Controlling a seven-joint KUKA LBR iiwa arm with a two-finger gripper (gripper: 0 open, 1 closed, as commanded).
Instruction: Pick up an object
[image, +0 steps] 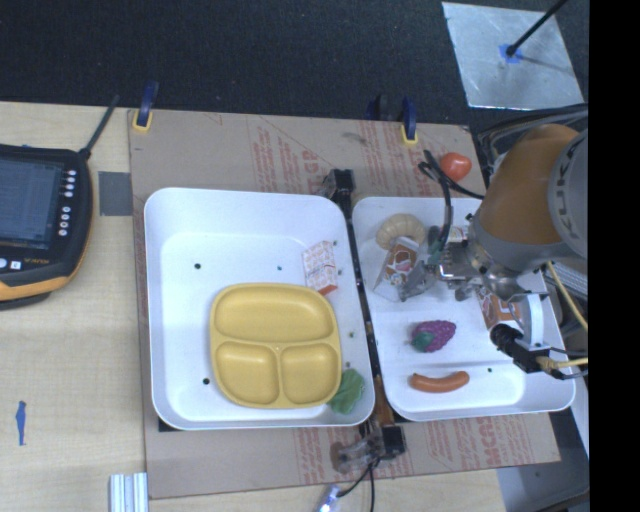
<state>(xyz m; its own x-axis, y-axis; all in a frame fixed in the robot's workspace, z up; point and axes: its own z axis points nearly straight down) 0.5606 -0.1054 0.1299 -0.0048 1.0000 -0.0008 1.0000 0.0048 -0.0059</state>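
The right bin (470, 405) holds a beige bun-like piece (402, 228), a red and white packet (400, 263), a purple bunch of grapes (434, 335) and an orange sausage (438, 381). My gripper (425, 275) is low in that bin's upper half, right beside the packet and just below the bun. Whether it touches the packet is unclear. The grey and orange arm (525, 200) covers the bin's right side. A brownish item (503, 310) peeks out beneath the wrist.
The left bin (180, 230) carries a yellow divided plate (275, 345), a small red and white packet (320, 266) and a green piece (348, 392) at its lower right corner. A red ball (455, 165) lies outside the bins. A tablet (35, 220) sits far left.
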